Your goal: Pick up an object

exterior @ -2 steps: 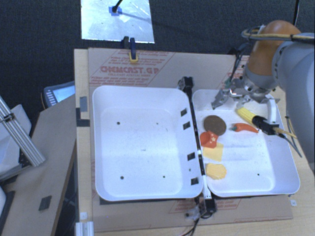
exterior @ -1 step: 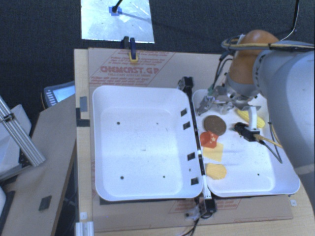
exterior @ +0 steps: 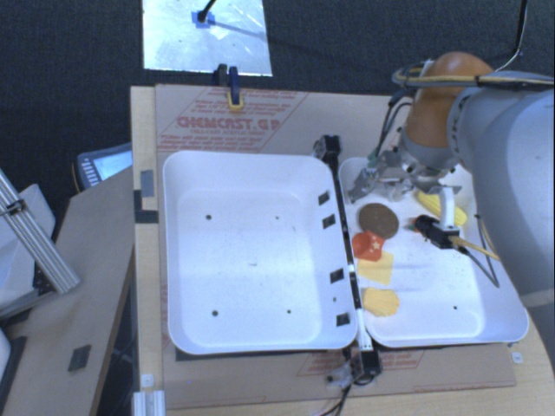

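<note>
The right white bin (exterior: pixel 451 315) holds a brown round disc (exterior: pixel 378 219), a red piece (exterior: pixel 368 245) touching its lower edge, a pale yellow square slice (exterior: pixel 376 269) and an orange-yellow lump (exterior: pixel 381 302), all along the bin's left side. A yellow curved piece (exterior: pixel 429 203) lies further right, partly hidden by the arm's hardware. My gripper (exterior: pixel 380 183) hangs over the bin's back left corner, just behind the brown disc. Nothing shows between its tips, and glare and clutter hide how they stand.
The left white bin (exterior: pixel 251 250) sits beside the right one, with black clips (exterior: pixel 333 224) along the shared rim. Both rest on a cardboard sheet (exterior: pixel 234 120). A shiny foil square (exterior: pixel 205 24) lies behind. The grey arm (exterior: pixel 512 172) covers the right bin's far right.
</note>
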Tool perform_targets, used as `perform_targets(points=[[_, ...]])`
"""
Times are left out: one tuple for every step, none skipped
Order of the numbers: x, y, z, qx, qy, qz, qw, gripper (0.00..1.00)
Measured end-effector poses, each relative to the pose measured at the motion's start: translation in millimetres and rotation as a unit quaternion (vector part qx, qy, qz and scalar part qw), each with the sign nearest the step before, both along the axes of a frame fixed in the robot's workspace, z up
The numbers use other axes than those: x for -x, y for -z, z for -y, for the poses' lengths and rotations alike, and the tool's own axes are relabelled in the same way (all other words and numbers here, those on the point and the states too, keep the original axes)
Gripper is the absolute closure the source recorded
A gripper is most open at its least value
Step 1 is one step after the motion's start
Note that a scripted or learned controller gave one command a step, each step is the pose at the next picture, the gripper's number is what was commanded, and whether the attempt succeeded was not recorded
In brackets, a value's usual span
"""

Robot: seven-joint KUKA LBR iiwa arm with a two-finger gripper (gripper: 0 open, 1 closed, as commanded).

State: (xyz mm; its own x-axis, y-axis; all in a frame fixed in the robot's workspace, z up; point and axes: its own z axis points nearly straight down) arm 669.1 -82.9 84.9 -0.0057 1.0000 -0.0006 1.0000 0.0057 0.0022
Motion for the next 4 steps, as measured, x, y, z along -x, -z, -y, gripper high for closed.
perform_targets(points=[[0.0,-0.1,1.1,0.0002,0.0,0.0,1.0,0.0],[-0.1,-0.6,11.1,0.0002,0.002,0.0,1.0,0.0],[-1.1,-86.5,12.1,0.0004,0.002,0.004,1.0,0.0],[0.9,-19.5,3.0,-0.0003,0.0,-0.002,1.0,0.0]])
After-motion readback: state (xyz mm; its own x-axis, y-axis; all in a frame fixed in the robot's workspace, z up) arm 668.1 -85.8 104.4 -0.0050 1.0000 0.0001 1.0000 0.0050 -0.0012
